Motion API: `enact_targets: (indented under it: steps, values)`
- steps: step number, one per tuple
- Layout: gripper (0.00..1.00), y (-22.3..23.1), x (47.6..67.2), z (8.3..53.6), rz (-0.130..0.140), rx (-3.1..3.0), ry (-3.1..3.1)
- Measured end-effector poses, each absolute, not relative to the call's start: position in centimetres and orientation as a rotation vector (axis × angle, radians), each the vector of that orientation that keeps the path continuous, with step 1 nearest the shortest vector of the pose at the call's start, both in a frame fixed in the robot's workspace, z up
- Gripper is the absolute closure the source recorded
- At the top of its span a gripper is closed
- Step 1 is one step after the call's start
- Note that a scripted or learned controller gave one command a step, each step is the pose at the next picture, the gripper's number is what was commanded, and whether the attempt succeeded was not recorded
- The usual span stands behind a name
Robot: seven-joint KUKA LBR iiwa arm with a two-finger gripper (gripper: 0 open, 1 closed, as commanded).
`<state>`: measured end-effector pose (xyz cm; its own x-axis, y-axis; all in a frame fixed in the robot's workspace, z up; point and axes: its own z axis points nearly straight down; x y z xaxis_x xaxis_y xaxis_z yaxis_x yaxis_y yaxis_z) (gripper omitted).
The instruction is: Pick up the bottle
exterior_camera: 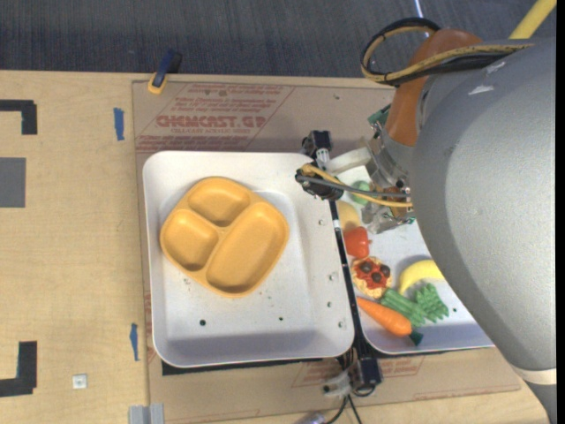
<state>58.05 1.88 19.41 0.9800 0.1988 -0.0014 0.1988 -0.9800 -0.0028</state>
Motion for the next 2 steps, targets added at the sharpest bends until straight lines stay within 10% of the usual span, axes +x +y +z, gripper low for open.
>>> enact_targets:
  steps: [1,2]
  values:
    - [0.00,1.88,58.04,19.39,0.003,-3.123,-0.314]
    - [1.00,1.92,58.09,20.37,0.003,-3.122,-0.314]
